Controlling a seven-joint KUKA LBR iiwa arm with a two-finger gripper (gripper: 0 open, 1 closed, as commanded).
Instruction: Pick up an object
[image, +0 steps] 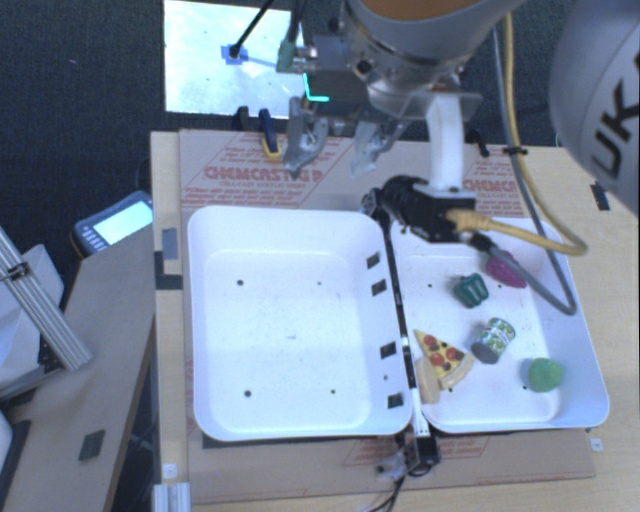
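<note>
Overhead, gripper (335, 150) spread wide, holding nothing, above the far rim of left bin (290, 225). Below right: pizza slice (441, 362), small can (492, 339), green ball (545, 375).

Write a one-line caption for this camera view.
KUKA arm's open gripper hangs above the bench behind the bins; right bin holds pizza slice, can, green pepper, purple toy, green ball.

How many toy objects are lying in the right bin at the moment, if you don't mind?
5. Purple piece at the back, green pepper just in front of it, can mid-bin, pizza slice near the divider, green ball front right. The arm may hide more at the back.
</note>
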